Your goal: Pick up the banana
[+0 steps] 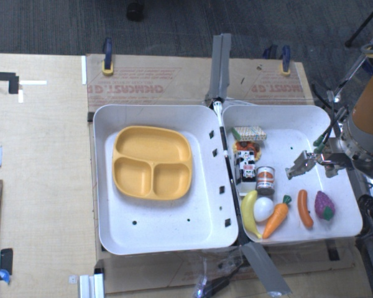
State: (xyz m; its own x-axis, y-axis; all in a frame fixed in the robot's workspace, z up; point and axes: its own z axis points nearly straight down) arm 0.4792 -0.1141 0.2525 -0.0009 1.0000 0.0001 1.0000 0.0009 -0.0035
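- Nearest us, in the right bin (pixel 298 124), we are seeing the banana (pixel 248 215) lying along the front left corner, beside the divider.
- A white egg (pixel 263 209) is resting against the banana's right side, and a carrot (pixel 276 218) is leaning just beside the egg, crowding that flank.
- A sausage (pixel 305 208) and a purple fruit (pixel 324 205) are lying further right.
- Behind the banana, a small can (pixel 265 180) is standing upright, with a toy cow (pixel 247 164) and a small box (pixel 248 133) beyond.
- The gripper (pixel 296 169) is hovering right of the can, holding nothing; we cannot tell how wide it is.
- In the left bin (pixel 105 185) a yellow divided plate (pixel 153 162) is sitting.
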